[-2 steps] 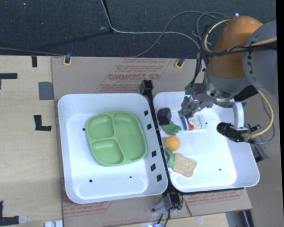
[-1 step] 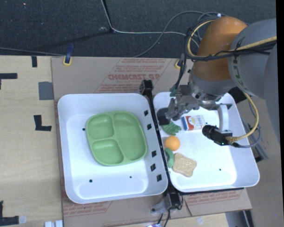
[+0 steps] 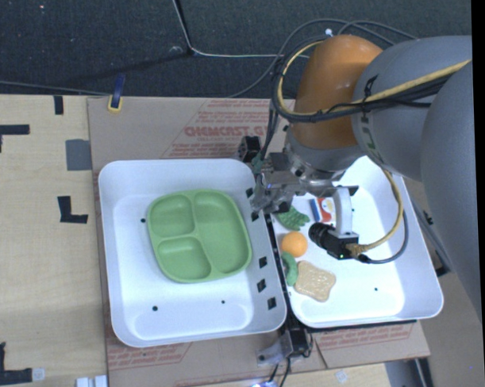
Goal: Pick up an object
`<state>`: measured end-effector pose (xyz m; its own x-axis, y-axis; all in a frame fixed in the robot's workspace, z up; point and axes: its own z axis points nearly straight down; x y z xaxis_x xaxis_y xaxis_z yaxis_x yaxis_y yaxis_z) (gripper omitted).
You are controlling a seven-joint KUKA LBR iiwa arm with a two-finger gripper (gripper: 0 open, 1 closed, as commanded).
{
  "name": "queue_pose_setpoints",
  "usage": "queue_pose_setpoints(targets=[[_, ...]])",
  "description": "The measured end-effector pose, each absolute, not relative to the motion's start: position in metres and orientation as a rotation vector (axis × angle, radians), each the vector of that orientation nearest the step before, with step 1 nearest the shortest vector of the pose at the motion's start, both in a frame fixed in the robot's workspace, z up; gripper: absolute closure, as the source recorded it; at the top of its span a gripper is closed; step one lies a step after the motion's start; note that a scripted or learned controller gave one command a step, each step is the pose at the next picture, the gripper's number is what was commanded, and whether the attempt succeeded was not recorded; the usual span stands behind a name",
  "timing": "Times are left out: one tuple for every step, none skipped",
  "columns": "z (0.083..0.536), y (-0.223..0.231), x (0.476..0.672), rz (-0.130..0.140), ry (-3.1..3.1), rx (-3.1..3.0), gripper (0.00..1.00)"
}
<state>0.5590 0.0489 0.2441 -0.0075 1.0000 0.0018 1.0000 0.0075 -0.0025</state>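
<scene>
End effector (image 3: 284, 197) over 1 orange (image 3: 293, 244), 1 toast (image 3: 315, 281).

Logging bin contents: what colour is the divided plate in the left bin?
Light green plate, seen clearly in the camera view.

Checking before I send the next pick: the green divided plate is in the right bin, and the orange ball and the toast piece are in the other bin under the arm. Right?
Not quite. The camera view shows the green divided plate in the left bin, not the right. The orange ball and the toast piece are in the right bin, under the arm.
</scene>
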Motion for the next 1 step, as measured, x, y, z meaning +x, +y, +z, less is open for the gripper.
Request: queue_pose_setpoints(targets=[[0.2266, 0.1018, 0.5502, 0.004, -2.226, -2.212, 1.0]])
